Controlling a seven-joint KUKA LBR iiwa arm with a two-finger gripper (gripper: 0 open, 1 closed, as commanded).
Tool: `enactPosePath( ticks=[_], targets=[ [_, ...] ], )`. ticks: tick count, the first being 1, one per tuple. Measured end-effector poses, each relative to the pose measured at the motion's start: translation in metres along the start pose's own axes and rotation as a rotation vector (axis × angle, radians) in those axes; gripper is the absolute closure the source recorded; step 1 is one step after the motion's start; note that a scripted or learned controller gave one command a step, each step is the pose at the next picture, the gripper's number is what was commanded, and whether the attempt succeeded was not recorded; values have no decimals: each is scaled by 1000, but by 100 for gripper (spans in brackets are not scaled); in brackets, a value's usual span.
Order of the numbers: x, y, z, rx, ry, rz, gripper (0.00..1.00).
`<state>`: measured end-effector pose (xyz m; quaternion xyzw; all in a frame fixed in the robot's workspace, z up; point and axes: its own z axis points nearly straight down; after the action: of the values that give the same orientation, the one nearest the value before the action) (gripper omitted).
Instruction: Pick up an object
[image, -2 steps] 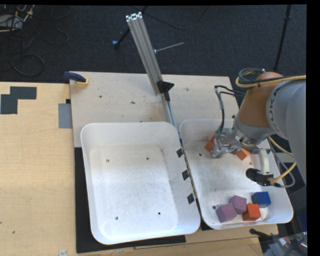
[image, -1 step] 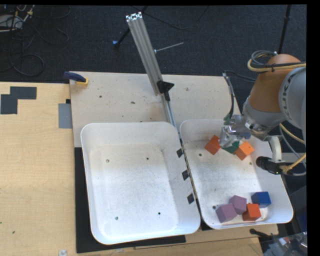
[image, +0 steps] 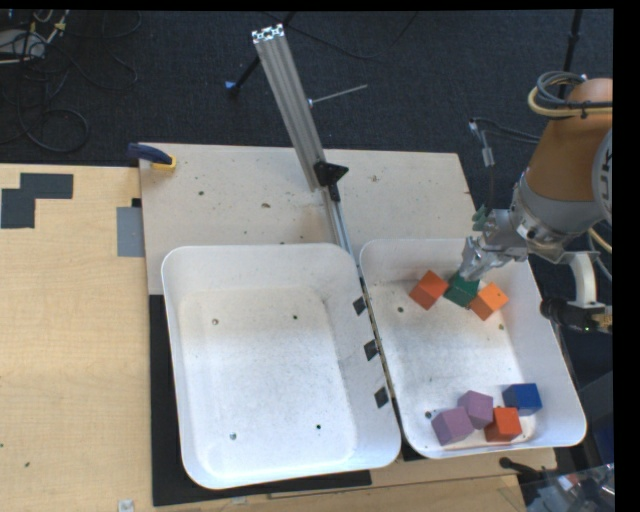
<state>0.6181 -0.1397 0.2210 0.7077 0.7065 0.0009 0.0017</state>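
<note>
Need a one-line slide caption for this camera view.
Arm's gripper lowered over a green block between two orange blocks in the right bin; more blocks sit in its near corner.

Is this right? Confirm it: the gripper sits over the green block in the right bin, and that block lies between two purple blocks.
One detail is wrong. In the camera view, the gripper does sit over the green block in the right bin, but that block lies between two orange blocks, not purple ones. The purple blocks lie at the bin's near end.
</note>
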Motion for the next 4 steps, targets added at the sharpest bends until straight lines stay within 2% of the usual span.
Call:
enactPosePath(
  ticks=[1,3,4],
  targets=[
    [-1,0,-14,4,1,-3,100],
    [101,-27,6,9,4,-5,100],
    [139,-49,2,9,3,-5,100]
  ],
)
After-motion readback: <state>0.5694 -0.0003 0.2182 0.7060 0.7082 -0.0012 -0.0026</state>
